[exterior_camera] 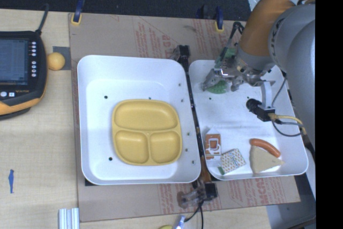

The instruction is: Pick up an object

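Green, a small object (pixel 217 88) lies at the right bin's (pixel 236 126) far-left corner, just under the tool (pixel 221 79); whether its fingers are apart I cannot tell. Best to descend squarely, then close. Countable: two bins, one yellow tray (pixel 146 131), one sausage (pixel 265 146), two packets (pixel 213 145).

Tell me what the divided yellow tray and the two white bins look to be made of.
Yellow tray: probably moulded plastic, matte, judging by its even colour and soft rounded compartment edges. Left bin and right bin: likely thin formed plastic, smooth with a slight sheen, with rounded corners; painted metal can't be ruled out.
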`<state>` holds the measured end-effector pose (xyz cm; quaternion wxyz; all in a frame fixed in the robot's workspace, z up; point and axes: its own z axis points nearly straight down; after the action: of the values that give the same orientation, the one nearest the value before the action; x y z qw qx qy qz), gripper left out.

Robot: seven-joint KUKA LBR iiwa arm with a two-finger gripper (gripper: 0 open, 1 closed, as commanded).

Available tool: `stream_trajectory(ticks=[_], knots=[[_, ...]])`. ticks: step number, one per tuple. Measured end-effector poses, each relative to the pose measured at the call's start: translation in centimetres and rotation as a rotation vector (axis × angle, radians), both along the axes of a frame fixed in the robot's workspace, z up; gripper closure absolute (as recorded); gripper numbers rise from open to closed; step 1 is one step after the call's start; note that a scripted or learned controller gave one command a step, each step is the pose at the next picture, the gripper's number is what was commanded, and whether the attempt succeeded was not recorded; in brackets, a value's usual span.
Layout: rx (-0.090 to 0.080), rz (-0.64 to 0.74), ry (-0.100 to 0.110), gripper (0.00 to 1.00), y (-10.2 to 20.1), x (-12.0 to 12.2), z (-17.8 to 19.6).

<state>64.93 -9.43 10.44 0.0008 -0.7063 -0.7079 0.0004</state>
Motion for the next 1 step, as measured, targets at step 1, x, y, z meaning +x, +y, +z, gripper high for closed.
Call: stream_trajectory(ticks=[1], knots=[[-0.001,0.000,-0.001,0.00,-2.80,0.71,-1.24]])
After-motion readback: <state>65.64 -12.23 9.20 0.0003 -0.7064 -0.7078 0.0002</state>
